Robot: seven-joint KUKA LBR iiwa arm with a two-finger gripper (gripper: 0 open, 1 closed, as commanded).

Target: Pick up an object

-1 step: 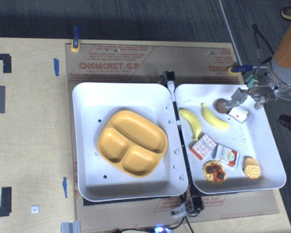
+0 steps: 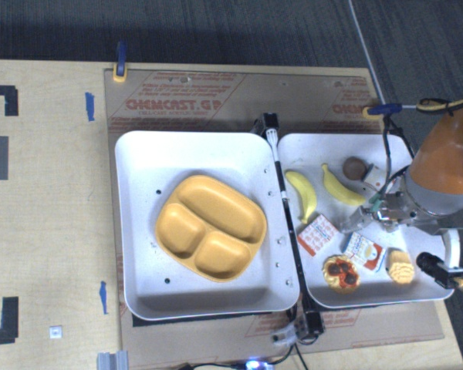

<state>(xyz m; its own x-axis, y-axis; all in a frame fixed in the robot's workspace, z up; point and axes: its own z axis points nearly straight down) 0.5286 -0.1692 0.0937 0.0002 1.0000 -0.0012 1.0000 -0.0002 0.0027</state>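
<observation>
Yellow banana [image 2: 341,186] lies curved in right bin [image 2: 309,284].

A pale wooden counter [image 2: 46,230] fills the lower part of the scene, marked with black tape pieces [image 2: 1,100] and short blue tape strips [image 2: 89,106]. A brown printed cardboard sheet [image 2: 185,99] lies on it. Beyond the far edge stretches dark blue-grey carpet floor [image 2: 216,14].

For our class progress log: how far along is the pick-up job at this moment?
Done: the arm has reached over the right bin. In hand: the gripper sits low beside a banana. Left: nothing looks lifted; whether anything is gripped can't be told.
</observation>
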